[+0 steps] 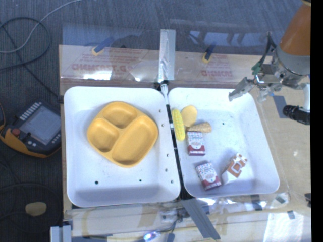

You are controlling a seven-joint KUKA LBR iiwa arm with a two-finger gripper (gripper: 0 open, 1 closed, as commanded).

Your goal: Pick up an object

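Right bin (262, 150): you are seeing two red cartons (208, 175) and an orange-white carton (235, 166) lying nearest you.
Behind: a corn cob (177, 124) is lying beside a nugget (200, 128).
Gripper (242, 89): fingers are spreading apart, holding nothing, hovering over the far rim.

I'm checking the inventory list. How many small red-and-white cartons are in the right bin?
3. One carton lies mid-bin below the biscuit, one near the front wall, one to its right, tilted. None looks hidden.
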